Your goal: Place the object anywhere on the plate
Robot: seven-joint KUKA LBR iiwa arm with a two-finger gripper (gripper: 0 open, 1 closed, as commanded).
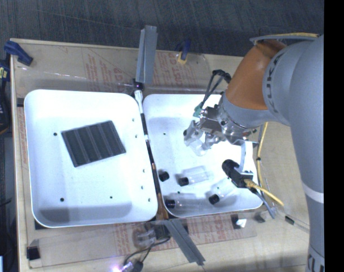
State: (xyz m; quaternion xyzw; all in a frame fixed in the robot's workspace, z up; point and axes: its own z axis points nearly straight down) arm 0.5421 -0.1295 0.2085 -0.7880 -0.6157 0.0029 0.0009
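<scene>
You had the fingers point(201, 136) hanging over the upper middle of the right bin point(160, 109), reached in from the right on the grey arm point(285, 84) with its orange band. Something pale and glassy sat just at them, but from this slanted view you could not tell whether the fingers were spread or closed, nor whether they had hold of it.

The task's objects, as I judge them, were the small clear bottles with black caps. One bottle point(193, 176) lay on its side just below the fingers, another point(216, 196) below and to the right, and a third point(180, 203) against the bin's near wall. Being round and smooth, they had probably rolled to the low edge and settled flat. A loose black cap point(163, 175) lay to the lower left, near the wall between the bins.

The plate point(93, 143), a dark ribbed rectangle lying at a tilt, sat well to the left of the fingers, flat on the glossy white floor of the left bin point(41, 208). Its ridges should stop a bottle rolling. Both bins stood side by side on the pale wooden surface point(75, 58).
</scene>
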